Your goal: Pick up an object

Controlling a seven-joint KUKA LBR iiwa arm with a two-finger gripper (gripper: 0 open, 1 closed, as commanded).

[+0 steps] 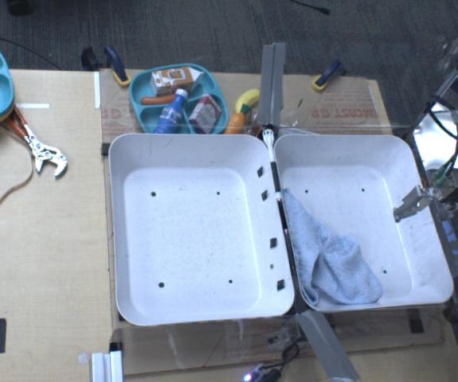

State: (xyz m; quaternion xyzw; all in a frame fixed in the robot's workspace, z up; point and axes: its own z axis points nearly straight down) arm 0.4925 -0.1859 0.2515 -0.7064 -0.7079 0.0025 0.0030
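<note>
Crumpled at the near edge of the right bin (404, 161), a soft grey-blue cloth (332, 261) lies in loose folds against the bin's left wall, one long strip running up along that wall and the bulk bunched toward the front. It is the single item in either bin; the left bin (133, 213) shows smooth white plastic with rounded corners and a few small dark holes in its floor.

At the right rim of the right bin, a small grey metal hand (410, 205) pokes in just above the bin wall, angled down and to the left, well apart from the cloth. Whether it is clenched or released cannot be told at this size; nothing is seen between its tips.

Behind the bins, on the pale wooden counter (45, 253), sits a teal divided tray (141, 106) with a blue bottle (169, 111) and small packets, a yellow banana-shaped toy (247, 99) beside it. Farther left lies a shiny adjustable wrench (44, 153).
</note>
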